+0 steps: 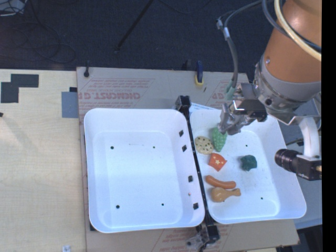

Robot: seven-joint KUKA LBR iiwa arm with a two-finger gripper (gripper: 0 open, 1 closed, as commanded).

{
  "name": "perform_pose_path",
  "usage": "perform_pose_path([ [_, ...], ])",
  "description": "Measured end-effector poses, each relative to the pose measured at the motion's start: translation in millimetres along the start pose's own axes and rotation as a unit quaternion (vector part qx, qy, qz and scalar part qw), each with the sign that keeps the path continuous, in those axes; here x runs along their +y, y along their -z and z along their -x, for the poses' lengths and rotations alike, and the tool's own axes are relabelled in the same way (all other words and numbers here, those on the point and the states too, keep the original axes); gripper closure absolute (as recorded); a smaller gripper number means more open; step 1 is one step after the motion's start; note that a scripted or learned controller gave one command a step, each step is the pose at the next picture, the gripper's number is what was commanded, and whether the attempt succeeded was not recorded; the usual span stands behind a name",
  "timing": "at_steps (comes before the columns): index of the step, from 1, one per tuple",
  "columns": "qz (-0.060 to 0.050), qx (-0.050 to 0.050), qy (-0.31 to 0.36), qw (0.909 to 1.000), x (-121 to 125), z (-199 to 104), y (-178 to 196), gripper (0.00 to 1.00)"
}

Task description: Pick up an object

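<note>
Five toys lie in right bin [283,206]; gripper [227,127] sits at far left corner over green toy [219,139] (touching its top), fingers' spread hard to tell.

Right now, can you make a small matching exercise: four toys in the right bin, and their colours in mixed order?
Things:
1. cookie
2. sausage
3. broccoli piece
4. chicken leg

Colours:
a. dark green
b. tan-yellow
c. beige with dark spots
d. orange-red

Pairs: 1-c, 2-d, 3-a, 4-b
</note>
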State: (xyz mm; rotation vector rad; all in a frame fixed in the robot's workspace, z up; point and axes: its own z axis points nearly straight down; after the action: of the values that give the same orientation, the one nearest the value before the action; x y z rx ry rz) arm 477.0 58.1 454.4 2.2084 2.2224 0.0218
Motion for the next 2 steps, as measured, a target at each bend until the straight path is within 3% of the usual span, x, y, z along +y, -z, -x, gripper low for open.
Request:
perform_pose_path([
  [1, -0.018, -0.003, -0.005, 0.9998, -8, 23, -220, 1.00],
  [2, -0.013, -0.002, -0.001, 0.9999, -7, -32, -271, 1.00],
])
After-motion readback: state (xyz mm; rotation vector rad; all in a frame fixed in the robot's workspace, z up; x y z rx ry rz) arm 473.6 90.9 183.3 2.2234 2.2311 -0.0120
